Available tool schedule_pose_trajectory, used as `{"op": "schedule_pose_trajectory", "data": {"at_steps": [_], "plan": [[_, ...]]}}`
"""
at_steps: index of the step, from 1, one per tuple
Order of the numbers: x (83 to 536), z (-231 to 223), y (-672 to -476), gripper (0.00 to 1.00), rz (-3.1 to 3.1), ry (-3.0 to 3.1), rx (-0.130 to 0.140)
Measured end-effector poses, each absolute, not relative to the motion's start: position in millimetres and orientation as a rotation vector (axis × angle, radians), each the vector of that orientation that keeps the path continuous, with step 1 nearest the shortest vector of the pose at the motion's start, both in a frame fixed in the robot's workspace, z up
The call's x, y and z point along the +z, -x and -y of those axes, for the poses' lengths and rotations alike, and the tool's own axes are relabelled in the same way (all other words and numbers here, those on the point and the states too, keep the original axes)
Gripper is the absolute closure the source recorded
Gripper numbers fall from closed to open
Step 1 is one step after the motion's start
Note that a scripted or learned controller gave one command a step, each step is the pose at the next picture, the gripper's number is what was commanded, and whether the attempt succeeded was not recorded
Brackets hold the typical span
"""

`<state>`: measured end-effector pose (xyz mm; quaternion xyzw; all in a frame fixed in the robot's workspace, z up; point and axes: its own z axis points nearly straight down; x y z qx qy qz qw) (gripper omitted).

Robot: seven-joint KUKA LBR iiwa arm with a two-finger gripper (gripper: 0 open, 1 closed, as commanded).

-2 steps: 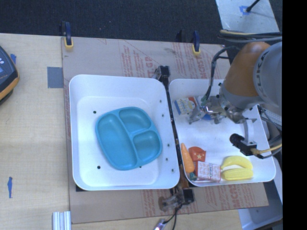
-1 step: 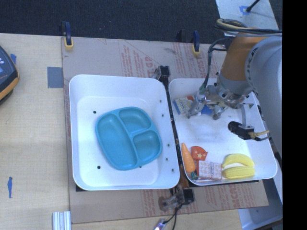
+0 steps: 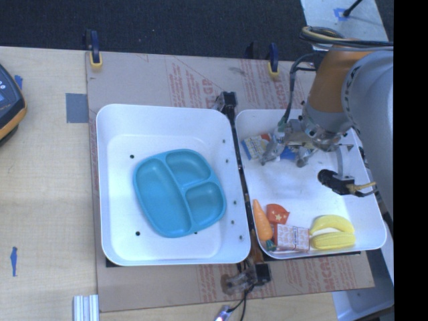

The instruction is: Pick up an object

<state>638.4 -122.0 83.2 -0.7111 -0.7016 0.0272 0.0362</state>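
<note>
Nearest us, the banana (image 3: 332, 233) lies well below the jaws (image 3: 286, 154), so we should settle squarely over the blue packet (image 3: 287, 154) beneath them, though we cannot tell whether they are parted.

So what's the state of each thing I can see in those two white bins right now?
Blue three-compartment plastic plate: flat in the left white bin, nothing on it.
Orange toy carrot: lying against the right white bin's left wall.
Yellow toy banana: lying near the front right corner.
Red toy piece: beside the carrot.
Small printed carton: lying at the front edge.
Gripper: low over the small items at the bin's back.
</note>
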Motion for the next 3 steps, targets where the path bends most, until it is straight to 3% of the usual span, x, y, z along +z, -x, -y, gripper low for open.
{"op": "schedule_pose_trajectory", "data": {"at_steps": [1,2,3], "plan": [[94,125,-637.7,1.00,2.158,2.179,0.093],[99,191,-573.5,1.00,2.223,2.217,0.005],[149,154,-641.3,1.00,2.226,2.216,0.001]]}}
